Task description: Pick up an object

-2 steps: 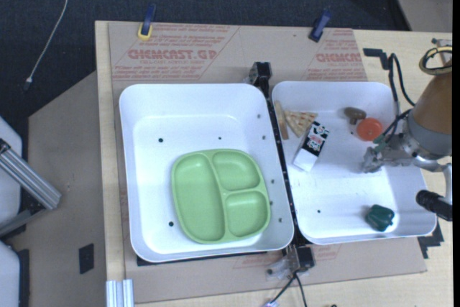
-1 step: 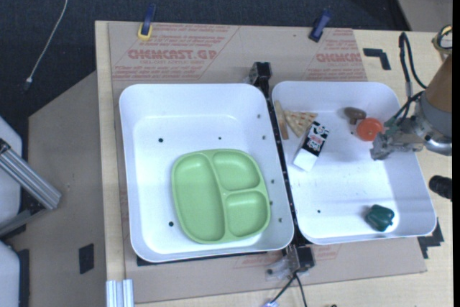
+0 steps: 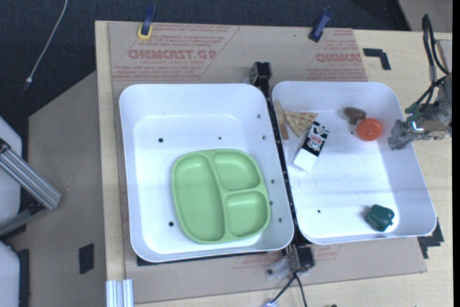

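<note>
Spanning most of the view, the bench [image 3: 108, 118] is a tan board printed with red lettering, with a blue-and-yellow clamp [image 3: 146, 22] and a dark blue clamp [image 3: 319, 26] fixed along its far edge. On it sit two shallow white bins side by side, their inner rims touching. The left bin [image 3: 144, 111] holds a pale green divided plate [image 3: 220, 195] with three compartments (one long one on the left, two smaller on the right), lying flat toward the near half of the bin.

The right bin [image 3: 345, 190] holds the loose objects. A tan wedge-shaped piece [image 3: 296, 119] lies in the far left corner, against the inner wall. Just beside it, nearer the camera, is a small black-and-white box [image 3: 311, 145], tilted, its upper end touching or nearly touching the wedge. An orange ball [image 3: 369, 129] sits toward the far right of the bin, with a small brown lump [image 3: 354, 113] just beside it on the far side. A dark green object [image 3: 380, 216] rests well apart from these, in the near right corner.

The gripper [image 3: 404, 134] shows at the right rim of the right bin, near the orange ball but not touching it. Its outline is too small and cluttered; whether the jaws are apart or together I cannot tell, and nothing is seen between them.
</note>
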Robot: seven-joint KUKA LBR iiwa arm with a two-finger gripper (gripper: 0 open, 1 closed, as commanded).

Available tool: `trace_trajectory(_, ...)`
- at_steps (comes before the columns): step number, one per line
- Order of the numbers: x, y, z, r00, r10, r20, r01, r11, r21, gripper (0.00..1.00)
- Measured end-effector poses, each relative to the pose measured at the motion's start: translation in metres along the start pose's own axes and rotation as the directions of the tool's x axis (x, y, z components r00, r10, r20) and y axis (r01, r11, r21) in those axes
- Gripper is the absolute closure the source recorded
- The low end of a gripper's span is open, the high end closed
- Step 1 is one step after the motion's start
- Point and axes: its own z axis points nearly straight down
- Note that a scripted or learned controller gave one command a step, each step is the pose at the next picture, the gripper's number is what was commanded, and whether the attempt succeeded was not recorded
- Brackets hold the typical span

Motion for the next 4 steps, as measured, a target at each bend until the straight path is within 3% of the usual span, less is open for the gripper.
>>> trace_trajectory(1, -0.001, 0.002, -0.033, 1.0, -0.002, -0.001, 0.002, 1.0, 0.001, 1.0)
trace_trajectory(4, 0.165, 0.017, -0.031, 1.0, -0.001, -0.005, 0.001, 1.0, 0.005, 1.0)
